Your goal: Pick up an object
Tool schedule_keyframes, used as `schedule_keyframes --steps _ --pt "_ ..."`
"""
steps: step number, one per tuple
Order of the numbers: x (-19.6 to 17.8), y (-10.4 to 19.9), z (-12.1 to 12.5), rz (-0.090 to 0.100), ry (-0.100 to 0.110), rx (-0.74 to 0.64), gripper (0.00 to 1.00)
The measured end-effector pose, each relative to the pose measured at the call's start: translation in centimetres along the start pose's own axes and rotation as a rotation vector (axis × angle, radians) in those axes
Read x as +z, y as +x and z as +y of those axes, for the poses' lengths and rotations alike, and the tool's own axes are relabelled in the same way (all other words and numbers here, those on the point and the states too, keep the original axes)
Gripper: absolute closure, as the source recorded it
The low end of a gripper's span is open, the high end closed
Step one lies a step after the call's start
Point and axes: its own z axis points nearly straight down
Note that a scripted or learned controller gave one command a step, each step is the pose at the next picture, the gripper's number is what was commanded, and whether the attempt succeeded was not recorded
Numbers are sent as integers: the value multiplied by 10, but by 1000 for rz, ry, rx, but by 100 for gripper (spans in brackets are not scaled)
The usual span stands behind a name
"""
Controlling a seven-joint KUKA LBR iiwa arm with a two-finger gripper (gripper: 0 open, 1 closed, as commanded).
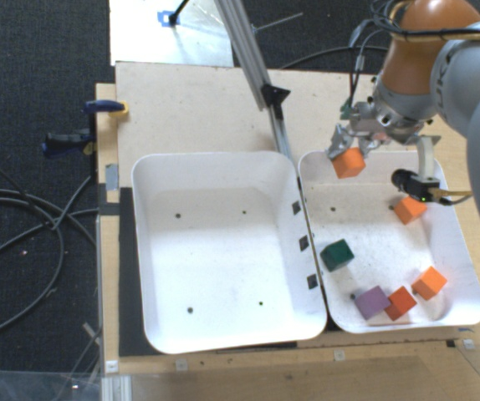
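Tool (pixel 353 146) sits over the far left corner of the right bin (pixel 467 284), fingers closed on an orange block (pixel 349 163), which shows between the fingertips and hangs just under them, above the bin floor near the rim. Arm (pixel 466 53) comes in from the right, grey with the orange band above the wrist. Rest of the right bin: a second orange block (pixel 409 210) toward the right wall, just below a small black fitting (pixel 413 182) on the arm side; a dark green block (pixel 336 255) near the left wall, mid-depth; near the front, a purple block (pixel 372 302) touching a red-orange block (pixel 400 302), with another orange block (pixel 429 282) just beside that one to the right. Left bin (pixel 152 249) shows only small dark dots on its floor. Three small black tabs run down the divide between the two bins. A metal rod (pixel 244 44) slants from the top of the view down to the bins' shared far corner, with a black clamp on it. Blue-handled clamp (pixel 85 124) grips the bench (pixel 190 107) at its left edge. Black cables (pixel 22 215) lie on the dark floor to the left. No brand, label or readable writing anywhere visible.
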Motion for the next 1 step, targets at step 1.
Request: schedule_keyframes --steps 1 --pt "-11 66 11 2 6 -2 100"
